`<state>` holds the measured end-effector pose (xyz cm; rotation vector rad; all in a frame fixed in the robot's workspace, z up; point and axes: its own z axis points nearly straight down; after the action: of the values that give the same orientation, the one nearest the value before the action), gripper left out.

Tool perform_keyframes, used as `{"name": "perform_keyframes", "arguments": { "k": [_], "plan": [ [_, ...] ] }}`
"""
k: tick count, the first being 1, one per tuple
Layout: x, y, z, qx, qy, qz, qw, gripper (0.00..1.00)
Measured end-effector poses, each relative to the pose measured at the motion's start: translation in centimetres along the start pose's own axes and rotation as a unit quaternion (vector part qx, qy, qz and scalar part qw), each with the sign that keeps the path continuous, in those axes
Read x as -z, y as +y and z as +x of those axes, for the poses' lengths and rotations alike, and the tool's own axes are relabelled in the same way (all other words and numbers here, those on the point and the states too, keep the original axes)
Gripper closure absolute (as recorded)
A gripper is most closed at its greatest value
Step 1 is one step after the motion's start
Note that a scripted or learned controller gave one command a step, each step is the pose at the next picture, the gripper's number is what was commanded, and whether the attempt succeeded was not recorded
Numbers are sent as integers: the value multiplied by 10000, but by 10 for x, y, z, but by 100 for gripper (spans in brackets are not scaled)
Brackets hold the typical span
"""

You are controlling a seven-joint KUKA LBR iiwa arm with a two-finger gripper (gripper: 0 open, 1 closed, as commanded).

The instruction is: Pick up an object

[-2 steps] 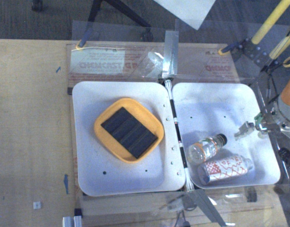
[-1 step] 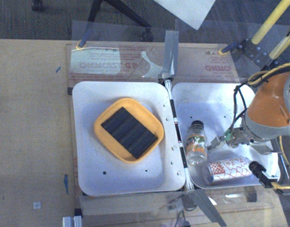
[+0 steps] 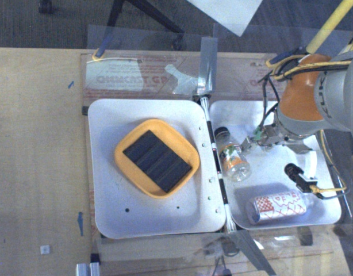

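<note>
Apparently mid-approach, the gripper (image 3: pixel 258 135) hung over the right bin (image 3: pixel 332 211); jaw state unclear. Next it needed lowering onto the bottle (image 3: pixel 232 158) at eight o'clock.

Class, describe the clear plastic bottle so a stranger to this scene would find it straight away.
Start at the right bin of the two white ones. Along its left wall lies a clear bottle with a dark cap, pointing up the picture. Unlike the red-and-white patterned can below it, it is see-through.
</note>
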<state>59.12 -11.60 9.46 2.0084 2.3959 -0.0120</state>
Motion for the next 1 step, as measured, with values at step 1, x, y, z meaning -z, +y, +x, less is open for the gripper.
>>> {"name": "perform_keyframes", "arguments": {
  "k": [1],
  "plan": [
    [35, -57, 13, -44, 87, 28, 9999, 0]
  ]
}}
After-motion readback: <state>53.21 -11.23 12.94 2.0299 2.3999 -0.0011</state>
